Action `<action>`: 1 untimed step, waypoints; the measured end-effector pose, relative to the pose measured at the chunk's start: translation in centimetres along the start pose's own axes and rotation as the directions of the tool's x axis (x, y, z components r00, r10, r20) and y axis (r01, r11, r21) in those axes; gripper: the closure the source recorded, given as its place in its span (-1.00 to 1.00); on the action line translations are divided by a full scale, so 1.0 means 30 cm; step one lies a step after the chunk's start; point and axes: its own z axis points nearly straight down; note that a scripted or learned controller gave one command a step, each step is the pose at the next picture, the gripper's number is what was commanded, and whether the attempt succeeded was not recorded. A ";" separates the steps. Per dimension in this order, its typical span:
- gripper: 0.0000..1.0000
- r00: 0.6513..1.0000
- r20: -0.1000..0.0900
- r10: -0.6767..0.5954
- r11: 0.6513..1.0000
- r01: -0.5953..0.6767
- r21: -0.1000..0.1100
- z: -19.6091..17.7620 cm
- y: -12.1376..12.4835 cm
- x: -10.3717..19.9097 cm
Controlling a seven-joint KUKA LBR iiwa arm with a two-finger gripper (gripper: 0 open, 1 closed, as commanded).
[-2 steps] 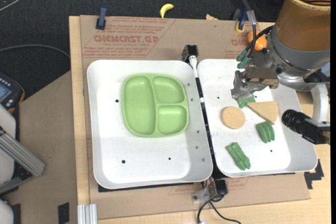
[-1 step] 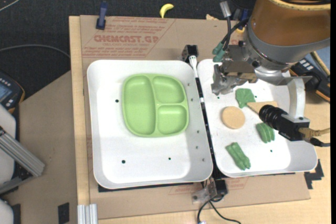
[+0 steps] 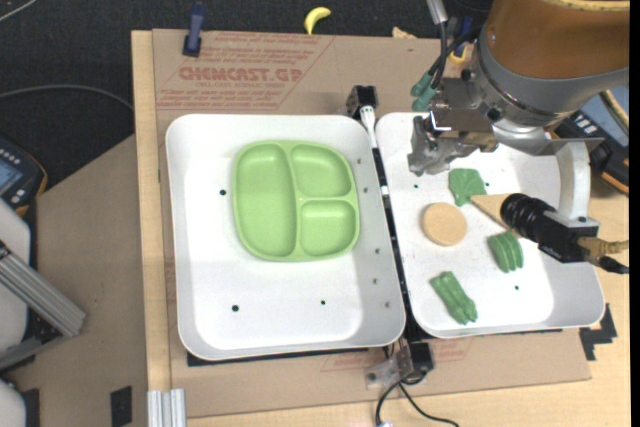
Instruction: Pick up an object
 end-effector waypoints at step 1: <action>1.00 1.000 -0.001 -0.003 1.000 0.003 0.004 0.018 -0.003 0.157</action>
